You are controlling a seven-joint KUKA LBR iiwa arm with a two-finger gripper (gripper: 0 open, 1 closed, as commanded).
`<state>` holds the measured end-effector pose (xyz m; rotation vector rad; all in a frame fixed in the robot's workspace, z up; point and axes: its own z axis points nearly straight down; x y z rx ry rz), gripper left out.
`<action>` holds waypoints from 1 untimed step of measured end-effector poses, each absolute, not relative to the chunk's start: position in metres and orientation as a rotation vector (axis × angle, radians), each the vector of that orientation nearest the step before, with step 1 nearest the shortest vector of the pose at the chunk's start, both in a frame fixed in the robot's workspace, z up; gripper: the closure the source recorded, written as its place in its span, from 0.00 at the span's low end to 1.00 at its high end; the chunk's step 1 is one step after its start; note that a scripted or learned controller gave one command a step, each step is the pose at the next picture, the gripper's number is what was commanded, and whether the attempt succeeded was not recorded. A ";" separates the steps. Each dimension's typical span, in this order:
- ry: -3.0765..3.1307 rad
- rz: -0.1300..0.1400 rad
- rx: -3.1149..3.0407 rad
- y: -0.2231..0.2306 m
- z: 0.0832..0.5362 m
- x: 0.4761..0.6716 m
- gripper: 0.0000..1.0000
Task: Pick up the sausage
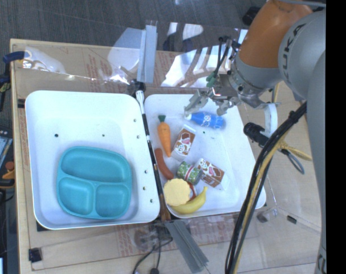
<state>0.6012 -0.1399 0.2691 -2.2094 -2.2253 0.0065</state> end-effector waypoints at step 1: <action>-2.278 0.008 -2.153 -0.117 0.154 0.523 0.00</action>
